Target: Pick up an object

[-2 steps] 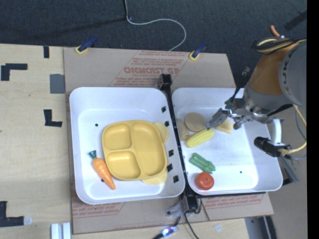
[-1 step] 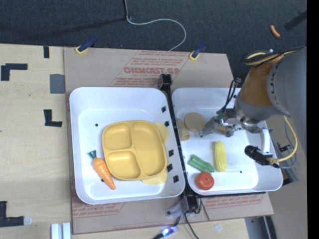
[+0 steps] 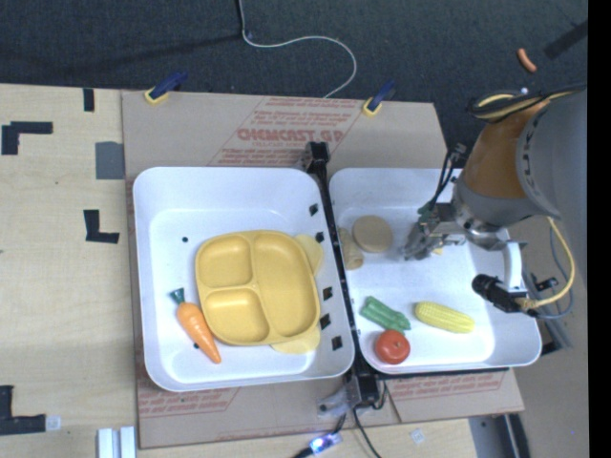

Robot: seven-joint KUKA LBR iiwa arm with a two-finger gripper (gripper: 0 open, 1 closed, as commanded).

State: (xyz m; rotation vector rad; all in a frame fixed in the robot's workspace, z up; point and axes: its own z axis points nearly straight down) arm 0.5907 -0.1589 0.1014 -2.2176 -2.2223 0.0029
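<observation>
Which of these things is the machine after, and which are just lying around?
Likely in play (right bin, near the end effector):
round tan piece
green vegetable
corn cob
tomato

Lying about:
yellow divided tray
carrot
blue clips
white cable

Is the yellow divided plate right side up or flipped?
Right side up: the yellow divided plate shows three open compartments facing the camera, lying in the left bin beside the carrot.

In the right bin (image 3: pixel 477 356) we find open floor along the far wall and in the middle. Its near edge is crowded by the green vegetable (image 3: pixel 385 313), tomato (image 3: pixel 391 347) and corn (image 3: pixel 443 318); a tan disc (image 3: pixel 371 234) sits by the divider.
</observation>
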